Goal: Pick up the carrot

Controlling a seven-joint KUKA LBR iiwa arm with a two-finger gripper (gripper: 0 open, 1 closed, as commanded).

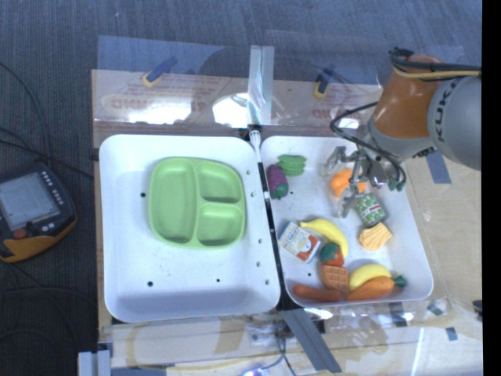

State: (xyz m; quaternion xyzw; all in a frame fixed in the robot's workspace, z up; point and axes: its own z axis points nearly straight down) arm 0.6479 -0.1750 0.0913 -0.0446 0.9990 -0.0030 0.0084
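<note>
The carrot is orange with a green top and lies along the front edge of the right bin, beside a yellow banana. My gripper hangs over the back of that bin, well behind the carrot. Its fingers are open, and a small orange fruit sits on the bin floor between them. The carrot is untouched.
The right bin also holds a green can, a yellow wedge, another banana, a carton, a strawberry, a waffle, a sausage, an eggplant and a green vegetable. A green divided plate sits in the left bin.
</note>
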